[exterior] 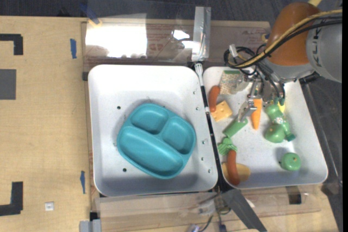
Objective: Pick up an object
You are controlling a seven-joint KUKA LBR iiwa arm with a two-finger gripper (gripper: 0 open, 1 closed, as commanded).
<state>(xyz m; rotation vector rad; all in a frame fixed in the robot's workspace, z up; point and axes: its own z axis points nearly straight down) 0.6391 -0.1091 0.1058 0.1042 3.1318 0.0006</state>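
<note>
Down in the right bin (312, 163), the gripper (255, 101) hangs over the upper middle of the floor, with a toy carrot (255, 117) right beneath it; whether the fingers are apart or together cannot be told, and whether they touch the carrot is unclear. Close left: a yellow cheese wedge (221, 111), an orange-red sausage piece (213, 94) against the left wall, a green pea pod (235, 128). Lower left, a green leafy piece (225, 144) and a red-and-tan hot dog (234, 169) crowd the left edge and near corner. To the right, a green pepper-like toy (276, 129) lies near the carrot; a small green apple (291, 161) sits apart, toward the near right corner. Bare floor lies between apple and hot dog. A printed card (231, 81) lies at the far wall.

Left bin (103, 89) holds a teal divided plate (156, 139), centred, with open margin all round. Both bins sit on the wooden worktop (38, 117).
</note>
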